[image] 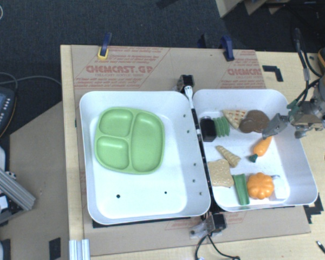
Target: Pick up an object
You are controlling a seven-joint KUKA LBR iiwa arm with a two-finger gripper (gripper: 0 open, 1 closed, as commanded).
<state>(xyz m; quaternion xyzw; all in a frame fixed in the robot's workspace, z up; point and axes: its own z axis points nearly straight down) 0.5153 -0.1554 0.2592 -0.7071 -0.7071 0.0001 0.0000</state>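
Pumpkin (260,185) and carrot (263,145) lie just below the gripper (276,124), finger state unclear, so nothing looks picked up yet.

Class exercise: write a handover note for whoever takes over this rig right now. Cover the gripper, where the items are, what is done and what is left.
Gripper: above the right bin's upper right part, just above the carrot; nothing seen between its fingers.
Right bin: carrot, brown round piece, orange pumpkin, green stick, cracker pieces.
Left bin: green divided plate.
Done: arm is at the bin; nothing lifted.
Left: grasp and lift one object, probably the carrot.
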